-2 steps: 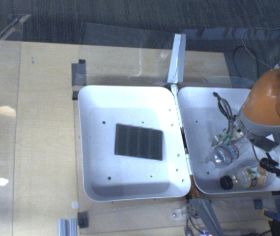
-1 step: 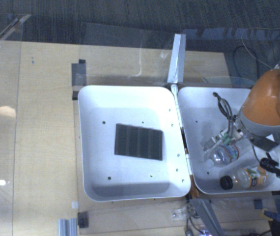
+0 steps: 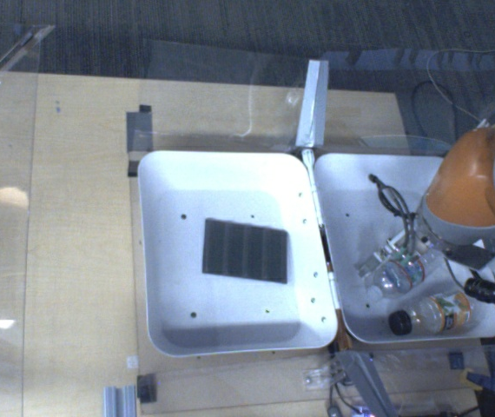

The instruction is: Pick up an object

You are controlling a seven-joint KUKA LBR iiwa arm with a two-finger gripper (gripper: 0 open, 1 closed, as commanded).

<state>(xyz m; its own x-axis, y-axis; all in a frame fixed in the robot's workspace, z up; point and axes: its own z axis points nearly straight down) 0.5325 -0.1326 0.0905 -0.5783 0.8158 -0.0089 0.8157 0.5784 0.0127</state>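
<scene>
In the right bin (image 3: 345,200), a crumpled clear plastic bottle (image 3: 393,273) lies near the middle. A small bottle with a black cap (image 3: 430,315) rests on its side by the front rim. A thin black wire piece (image 3: 390,196) sits farther back. My gripper (image 3: 409,247) hangs below the orange band (image 3: 466,185) of the arm, low over the clear bottle and seemingly touching its top. The wrist and clutter hide how the gripper stands. A dark ribbed rectangular pad (image 3: 245,250) lies flat in the middle of the left bin (image 3: 156,233).
A grey metal bar (image 3: 313,102) stands at the back between the two bins. The arm's body covers the right bin's far right side. Cables (image 3: 491,289) run along its right edge. Pale wooden bench (image 3: 56,233) stretches left of the bins.
</scene>
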